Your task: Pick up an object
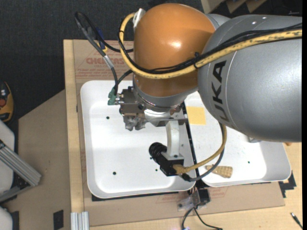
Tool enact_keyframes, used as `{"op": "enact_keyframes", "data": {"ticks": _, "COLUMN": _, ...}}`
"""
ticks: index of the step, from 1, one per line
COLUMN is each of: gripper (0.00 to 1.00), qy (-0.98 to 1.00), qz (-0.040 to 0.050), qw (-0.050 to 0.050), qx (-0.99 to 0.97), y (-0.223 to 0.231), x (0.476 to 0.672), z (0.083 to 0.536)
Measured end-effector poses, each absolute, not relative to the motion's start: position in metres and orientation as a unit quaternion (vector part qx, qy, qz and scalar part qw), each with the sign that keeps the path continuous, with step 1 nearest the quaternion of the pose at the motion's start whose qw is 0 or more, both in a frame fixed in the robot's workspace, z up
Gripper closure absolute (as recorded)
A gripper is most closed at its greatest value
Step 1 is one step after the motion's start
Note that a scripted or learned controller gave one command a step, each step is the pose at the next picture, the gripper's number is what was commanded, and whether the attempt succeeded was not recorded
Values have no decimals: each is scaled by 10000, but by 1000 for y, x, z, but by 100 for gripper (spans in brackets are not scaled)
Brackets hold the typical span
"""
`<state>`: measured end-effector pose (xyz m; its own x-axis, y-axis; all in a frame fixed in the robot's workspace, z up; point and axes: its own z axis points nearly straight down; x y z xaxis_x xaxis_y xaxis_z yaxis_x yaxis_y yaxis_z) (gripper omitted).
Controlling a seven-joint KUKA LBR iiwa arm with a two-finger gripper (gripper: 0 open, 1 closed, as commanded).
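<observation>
The grey robot arm with its glossy orange band covers the centre and upper right of the frame. Its two-finger gripper hangs over the upper middle of the left shallow white plastic bin, and how wide it stands cannot be told from this angle. In the right shallow white plastic bin, a flat yellow square sheet lies near the dividing edge. A small tan waffle-textured piece lies lower, by that bin's bottom rim, well apart from the gripper.

bench | carries: left bin, right bin | side by side
</observation>
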<state>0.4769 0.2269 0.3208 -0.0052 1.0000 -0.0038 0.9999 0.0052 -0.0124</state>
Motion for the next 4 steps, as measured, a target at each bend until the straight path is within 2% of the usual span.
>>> {"op": "enact_keyframes", "data": {"ticks": 1, "gripper": 100, "qy": -7079, "qz": -100, "qw": -34, "qx": -7062, "y": 224, "x": 479, "z": 545}}
{"op": "enact_keyframes", "data": {"ticks": 2, "gripper": 0, "qy": -7079, "qz": 3, "qw": 0, "qx": -7063, "y": 225, "x": 479, "z": 535}}
{"op": "enact_keyframes", "data": {"ticks": 3, "gripper": 100, "qy": -7088, "qz": -19, "qw": -8, "qx": -7055, "y": 226, "x": 479, "z": 546}}
{"op": "enact_keyframes", "data": {"ticks": 4, "gripper": 100, "qy": -7063, "qz": 95, "qw": 33, "qx": -7078, "y": 224, "x": 477, "z": 377}}
